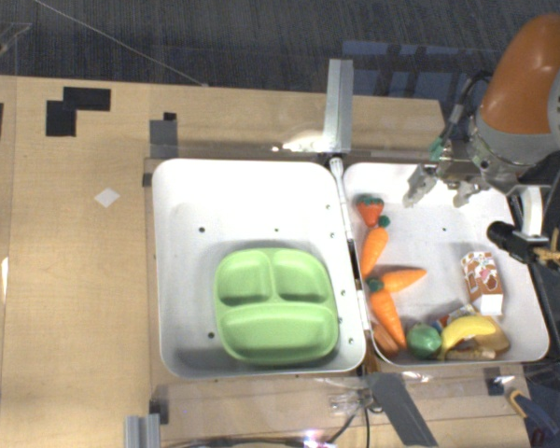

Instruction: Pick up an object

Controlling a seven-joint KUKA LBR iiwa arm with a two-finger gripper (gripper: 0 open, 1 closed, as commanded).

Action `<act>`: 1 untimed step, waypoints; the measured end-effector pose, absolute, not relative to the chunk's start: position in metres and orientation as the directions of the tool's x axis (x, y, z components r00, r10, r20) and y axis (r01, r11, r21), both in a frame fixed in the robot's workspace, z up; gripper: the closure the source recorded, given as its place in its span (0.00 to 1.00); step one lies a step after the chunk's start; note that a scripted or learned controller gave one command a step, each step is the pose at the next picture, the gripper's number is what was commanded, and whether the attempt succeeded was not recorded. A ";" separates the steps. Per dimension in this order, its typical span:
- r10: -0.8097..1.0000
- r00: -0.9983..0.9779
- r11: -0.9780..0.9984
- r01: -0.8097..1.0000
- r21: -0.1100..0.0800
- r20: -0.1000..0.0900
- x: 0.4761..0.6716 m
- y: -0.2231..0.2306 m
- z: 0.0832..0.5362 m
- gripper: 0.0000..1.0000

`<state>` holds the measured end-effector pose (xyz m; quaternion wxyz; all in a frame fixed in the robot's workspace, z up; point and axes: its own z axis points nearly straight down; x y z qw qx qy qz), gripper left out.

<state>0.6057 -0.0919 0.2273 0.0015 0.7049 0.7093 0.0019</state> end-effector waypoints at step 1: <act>0.996 -0.091 0.091 0.996 0.005 0.000 0.535 -0.107 0.132 0.00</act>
